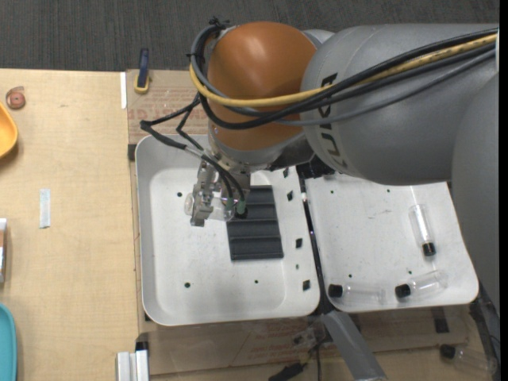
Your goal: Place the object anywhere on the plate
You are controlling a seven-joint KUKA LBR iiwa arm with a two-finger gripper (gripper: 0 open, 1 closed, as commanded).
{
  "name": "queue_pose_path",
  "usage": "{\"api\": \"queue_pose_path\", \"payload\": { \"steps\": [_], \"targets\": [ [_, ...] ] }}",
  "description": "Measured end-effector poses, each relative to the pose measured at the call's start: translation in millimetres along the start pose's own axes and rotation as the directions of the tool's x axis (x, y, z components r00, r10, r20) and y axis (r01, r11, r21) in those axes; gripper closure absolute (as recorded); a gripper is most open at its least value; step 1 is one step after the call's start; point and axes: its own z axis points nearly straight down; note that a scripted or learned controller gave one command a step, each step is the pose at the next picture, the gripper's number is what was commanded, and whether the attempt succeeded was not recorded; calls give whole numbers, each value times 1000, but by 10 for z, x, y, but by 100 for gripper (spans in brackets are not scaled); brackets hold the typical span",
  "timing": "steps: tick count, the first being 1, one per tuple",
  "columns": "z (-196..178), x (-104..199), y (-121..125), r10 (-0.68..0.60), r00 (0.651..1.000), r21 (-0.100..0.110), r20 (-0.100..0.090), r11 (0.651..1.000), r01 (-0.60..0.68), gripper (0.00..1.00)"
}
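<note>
The grey arm comes in from the right and covers the upper part of both bins. Its orange band sits above the wrist, with black and yellow cables looped around it. The wrist points down into the left bin. The jaws hang low over the bin floor, just left of a dark ribbed object. If the jaws are apart or together, one cannot tell. The dark object is rectangular, with parallel ridges, and it lies flat near the middle of the left bin. The right bin holds clear tubes with dark caps. The wooden surface lies at the left.
</note>
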Motion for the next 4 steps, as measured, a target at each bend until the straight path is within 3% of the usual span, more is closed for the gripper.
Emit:
{"api": "queue_pose_path", "payload": {
  "steps": [1,2,3,4],
  "targets": [
    [0,-2,-2,0,1000,0,0,1000,0,0],
    [-88,-18,-13,5,1000,-1,1,1000,-5,100],
    [-848,-761,125,-378,926,-1,5,926,378,100],
    [-862,-860,148,-633,774,-1,4,774,633,100]
  ]
}}
